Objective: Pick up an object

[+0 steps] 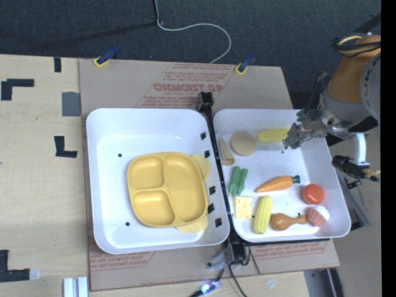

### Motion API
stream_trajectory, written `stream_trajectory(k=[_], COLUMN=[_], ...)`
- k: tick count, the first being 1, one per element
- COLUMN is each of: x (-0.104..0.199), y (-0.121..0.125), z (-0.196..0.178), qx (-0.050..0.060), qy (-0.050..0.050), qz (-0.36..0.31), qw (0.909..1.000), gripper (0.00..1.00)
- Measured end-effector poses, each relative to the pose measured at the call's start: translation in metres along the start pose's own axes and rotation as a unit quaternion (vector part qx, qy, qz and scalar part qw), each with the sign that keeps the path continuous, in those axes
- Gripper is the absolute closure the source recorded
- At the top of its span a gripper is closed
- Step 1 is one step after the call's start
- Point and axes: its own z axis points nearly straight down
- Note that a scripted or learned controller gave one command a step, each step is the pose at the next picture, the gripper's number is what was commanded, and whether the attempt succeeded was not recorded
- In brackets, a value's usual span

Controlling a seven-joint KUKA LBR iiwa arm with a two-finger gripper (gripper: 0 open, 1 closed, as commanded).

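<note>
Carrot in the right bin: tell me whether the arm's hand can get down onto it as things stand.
Probably yes. The carrot lies flat on bare bin floor, apart from the green vegetable, the corn cob and the tomato, with nothing on top. The hand is above the same bin, near the far yellow piece.

This place looks like a robotics lab. Two white bins (99, 166) stand on a cardboard sheet (179, 85) held by clamps (106, 56), toy food (275, 184) lies inside, and a loose cable (192, 26) runs over the dark carpet (74, 17).

Toy food (274, 184) crowding right bin (281, 236)
</note>
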Motion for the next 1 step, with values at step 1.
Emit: stream_trajectory(k=[1], x=[-0.0006], y=[-0.0029], z=[-0.0436], qx=[0.0], qy=[0.0], qz=[0.0], qw=[1.0], gripper=[1.0])
